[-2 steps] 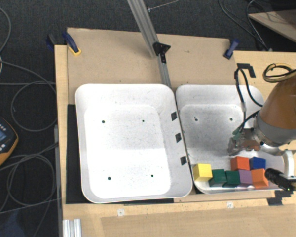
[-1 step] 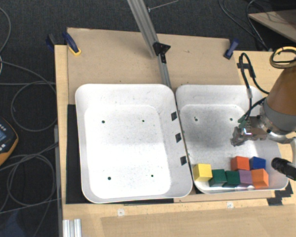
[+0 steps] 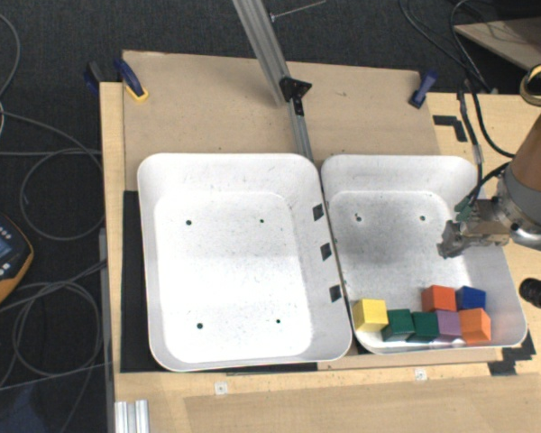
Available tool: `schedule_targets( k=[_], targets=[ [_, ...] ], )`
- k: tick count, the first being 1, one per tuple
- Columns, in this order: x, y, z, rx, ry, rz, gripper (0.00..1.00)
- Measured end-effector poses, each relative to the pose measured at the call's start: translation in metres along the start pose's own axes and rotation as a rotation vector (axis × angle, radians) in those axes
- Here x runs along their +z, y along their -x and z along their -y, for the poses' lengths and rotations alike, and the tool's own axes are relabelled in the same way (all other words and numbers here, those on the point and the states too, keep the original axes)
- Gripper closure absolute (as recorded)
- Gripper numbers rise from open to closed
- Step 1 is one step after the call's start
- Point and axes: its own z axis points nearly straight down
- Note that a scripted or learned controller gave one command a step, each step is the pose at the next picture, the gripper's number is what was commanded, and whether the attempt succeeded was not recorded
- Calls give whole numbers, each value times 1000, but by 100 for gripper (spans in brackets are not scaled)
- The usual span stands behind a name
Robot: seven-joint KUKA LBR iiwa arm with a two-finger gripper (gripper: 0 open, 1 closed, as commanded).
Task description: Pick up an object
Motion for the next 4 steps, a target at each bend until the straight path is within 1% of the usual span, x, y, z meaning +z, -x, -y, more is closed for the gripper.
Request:
schedule_targets(
  k=[1, 2, 3, 4],
  targets=[
    [-52, -1, -12, -1, 1, 1, 100],
    [-76, -1, -13, 0, -2, 0, 100],
    [-62, -57, -17, -5, -9, -5, 100],
    [-62, -104, -29, -4, -6, -3, 100]
  ],
)
